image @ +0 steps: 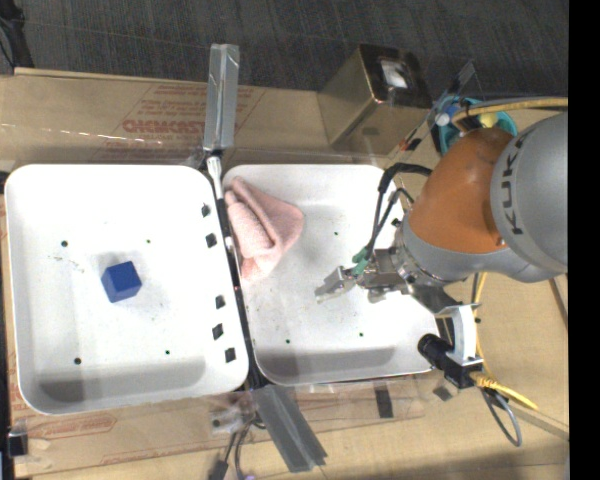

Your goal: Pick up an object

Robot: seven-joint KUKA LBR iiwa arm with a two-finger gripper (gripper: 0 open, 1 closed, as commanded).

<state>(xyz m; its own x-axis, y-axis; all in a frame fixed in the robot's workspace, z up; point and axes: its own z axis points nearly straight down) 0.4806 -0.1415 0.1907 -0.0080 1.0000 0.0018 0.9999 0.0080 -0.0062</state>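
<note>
A blue cube [122, 281] lies in the left bin [40, 208], a little left of its middle. A folded pink cloth [263, 228] rests in the right bin [310, 363], against its upper left wall. My gripper [332, 284] hangs over the middle of the right bin, to the lower right of the cloth and apart from it. Its fingers point left, and nothing shows between them. The grey arm with its orange band [470, 193] comes in from the right.
A metal divider [220, 98] runs between the two bins. A tan box [375, 93] stands behind the right bin. Cables [500, 398] trail by the arm's base at the lower right. Cardboard lies under both bins.
</note>
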